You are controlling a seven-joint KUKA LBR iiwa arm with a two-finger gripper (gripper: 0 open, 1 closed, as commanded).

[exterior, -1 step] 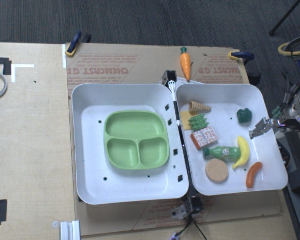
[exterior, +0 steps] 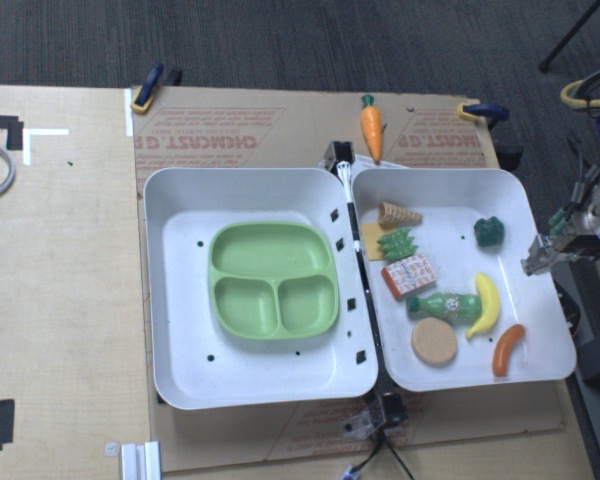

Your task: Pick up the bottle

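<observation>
One fixed camera looks down at a slant from above the bench (exterior: 60, 268); it stands far enough off to take in both white bins, the left bin (exterior: 170, 298) and the right bin (exterior: 540, 358); the gripper (exterior: 542, 258) enters at its right edge.

The bottle (exterior: 446, 306) is hemmed in by the banana (exterior: 486, 304), the round tan disc (exterior: 434, 343) and the patterned box (exterior: 409, 273); open bin floor (exterior: 450, 228) is left above them.
</observation>
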